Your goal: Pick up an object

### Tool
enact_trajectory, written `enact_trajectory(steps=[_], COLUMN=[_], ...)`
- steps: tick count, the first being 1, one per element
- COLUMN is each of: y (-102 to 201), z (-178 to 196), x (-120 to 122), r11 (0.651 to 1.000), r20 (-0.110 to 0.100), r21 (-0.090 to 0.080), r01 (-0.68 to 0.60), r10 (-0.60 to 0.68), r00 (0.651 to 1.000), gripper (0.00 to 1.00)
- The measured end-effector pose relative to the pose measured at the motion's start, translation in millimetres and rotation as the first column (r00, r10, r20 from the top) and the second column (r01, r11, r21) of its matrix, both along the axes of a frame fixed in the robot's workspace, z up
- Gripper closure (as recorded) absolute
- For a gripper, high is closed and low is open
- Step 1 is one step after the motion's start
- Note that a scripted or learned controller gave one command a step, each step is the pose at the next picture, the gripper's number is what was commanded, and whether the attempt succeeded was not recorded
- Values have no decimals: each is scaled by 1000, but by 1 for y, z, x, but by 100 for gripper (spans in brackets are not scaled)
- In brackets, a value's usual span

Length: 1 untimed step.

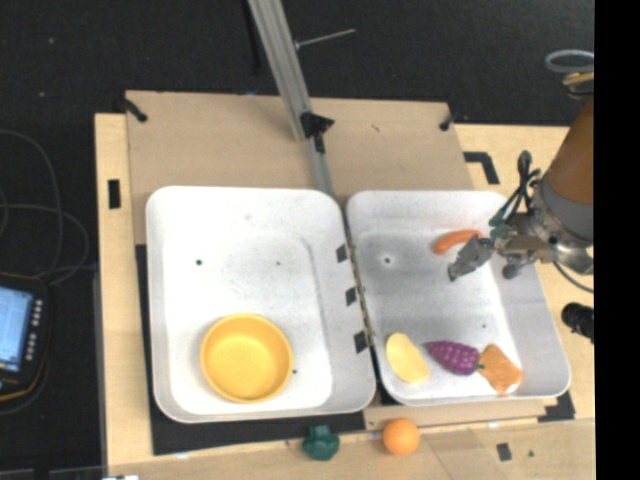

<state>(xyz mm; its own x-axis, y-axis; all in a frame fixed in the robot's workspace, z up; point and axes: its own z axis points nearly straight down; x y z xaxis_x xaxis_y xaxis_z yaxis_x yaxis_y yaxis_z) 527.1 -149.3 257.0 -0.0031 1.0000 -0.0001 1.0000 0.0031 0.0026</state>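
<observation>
With its 2 fingers spread and holding nothing, the gripper just beside the orange carrot may push it aside instead of gripping it.

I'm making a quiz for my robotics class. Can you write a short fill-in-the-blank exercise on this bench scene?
1. The yellow bowl sits in the ____ bin.
2. The tool hovers over the ____ bin.
3. Between the yellow piece and the orange piece lies a ____ one.
4. The orange ball lies ____ the bins.

Missing words: left; right; purple; outside
</observation>
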Motion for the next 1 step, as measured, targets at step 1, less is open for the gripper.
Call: enact_trajectory(steps=[1], y=[0], z=[0], x=[0], r11=[1000], r20=[0], r21=[0], r01=[1], r10=[-1], r00=[1000], gripper=[0])
